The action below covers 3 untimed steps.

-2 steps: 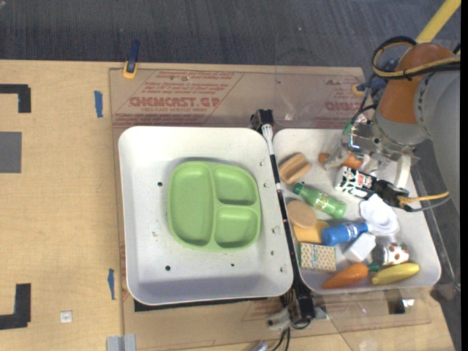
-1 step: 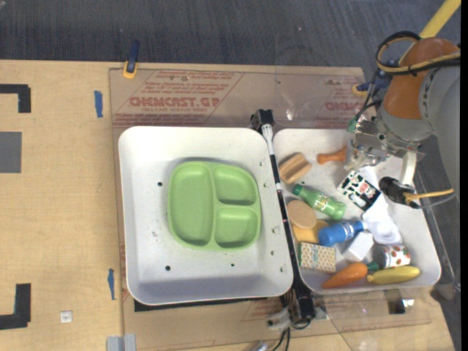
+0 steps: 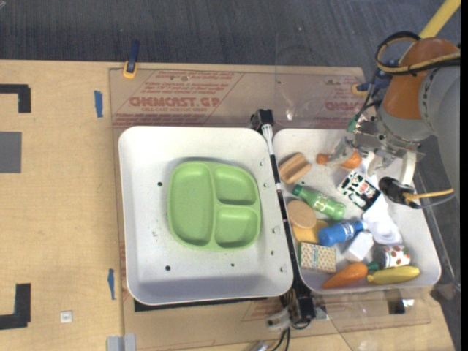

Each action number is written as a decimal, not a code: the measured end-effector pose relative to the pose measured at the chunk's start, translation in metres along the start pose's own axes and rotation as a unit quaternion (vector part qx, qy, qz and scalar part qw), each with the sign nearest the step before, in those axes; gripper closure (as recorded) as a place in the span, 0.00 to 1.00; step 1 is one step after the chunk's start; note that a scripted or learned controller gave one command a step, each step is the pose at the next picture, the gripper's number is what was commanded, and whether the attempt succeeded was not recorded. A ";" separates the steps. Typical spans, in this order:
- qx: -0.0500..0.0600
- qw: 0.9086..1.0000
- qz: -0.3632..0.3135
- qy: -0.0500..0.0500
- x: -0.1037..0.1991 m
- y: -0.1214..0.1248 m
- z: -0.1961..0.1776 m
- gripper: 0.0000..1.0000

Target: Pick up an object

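The right bin (image 3: 431, 251) holds a heap of small things: a brown bread-like piece (image 3: 294, 167), a green bottle (image 3: 320, 202), a tan disc (image 3: 300, 213), a blue bottle (image 3: 340, 232), a patterned box (image 3: 317, 256), a carrot (image 3: 345, 274), a yellow banana (image 3: 395, 273) and a black-and-white patterned piece (image 3: 358, 189). My gripper (image 3: 354, 154) hangs low over the far right corner of this bin, just above the patterned piece and close to a small orange item (image 3: 322, 158). I see nothing clearly held in it.
The left bin (image 3: 139, 196) holds a green divided plate (image 3: 216, 205). A black bar (image 3: 272, 159) runs between the bins. White crumpled items (image 3: 380, 225) lie by the blue bottle. The grey arm with its orange band (image 3: 409, 86) fills the upper right.
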State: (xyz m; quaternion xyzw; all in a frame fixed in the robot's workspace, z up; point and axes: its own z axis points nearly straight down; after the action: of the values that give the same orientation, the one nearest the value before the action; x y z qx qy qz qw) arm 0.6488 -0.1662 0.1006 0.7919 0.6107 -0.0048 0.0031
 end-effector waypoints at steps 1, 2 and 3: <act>0.001 1.000 -0.001 -0.001 0.000 0.000 -0.010 1.00; 0.000 1.000 -0.001 -0.001 0.000 0.000 -0.010 0.00; -0.001 0.993 0.120 0.009 -0.030 -0.033 0.012 0.00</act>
State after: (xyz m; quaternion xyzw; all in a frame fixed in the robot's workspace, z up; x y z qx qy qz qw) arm 0.6089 -0.1873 0.0889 0.8594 0.5113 0.0030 -0.0010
